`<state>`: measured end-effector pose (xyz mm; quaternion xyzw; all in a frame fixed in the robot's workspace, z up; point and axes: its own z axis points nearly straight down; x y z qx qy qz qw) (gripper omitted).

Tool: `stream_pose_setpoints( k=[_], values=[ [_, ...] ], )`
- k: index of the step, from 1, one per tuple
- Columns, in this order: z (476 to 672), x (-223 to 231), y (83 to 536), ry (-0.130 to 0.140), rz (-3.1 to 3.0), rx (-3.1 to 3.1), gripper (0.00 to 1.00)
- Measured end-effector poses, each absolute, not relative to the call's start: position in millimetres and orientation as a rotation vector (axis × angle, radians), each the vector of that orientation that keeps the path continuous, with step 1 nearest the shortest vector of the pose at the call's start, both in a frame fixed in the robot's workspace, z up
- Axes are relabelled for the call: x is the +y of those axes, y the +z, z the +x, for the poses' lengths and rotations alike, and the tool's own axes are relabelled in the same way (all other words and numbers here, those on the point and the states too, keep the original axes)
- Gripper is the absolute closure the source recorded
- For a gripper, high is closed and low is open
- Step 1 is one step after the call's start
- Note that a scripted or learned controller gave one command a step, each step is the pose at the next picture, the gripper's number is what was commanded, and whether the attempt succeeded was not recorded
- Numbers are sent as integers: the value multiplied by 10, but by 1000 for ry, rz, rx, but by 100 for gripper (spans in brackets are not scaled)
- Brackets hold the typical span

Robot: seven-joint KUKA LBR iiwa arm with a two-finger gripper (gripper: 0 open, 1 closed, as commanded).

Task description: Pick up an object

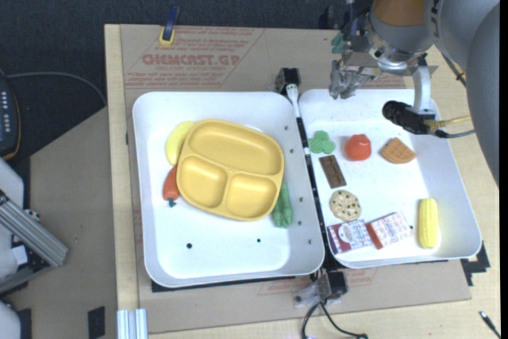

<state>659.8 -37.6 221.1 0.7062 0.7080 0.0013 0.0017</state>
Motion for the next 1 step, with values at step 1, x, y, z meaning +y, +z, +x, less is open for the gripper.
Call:
stream_pose_setpoints(
  k=[1],
  values=[
    [6632,-240,2173,2,2218,2220,100]
  ],
)
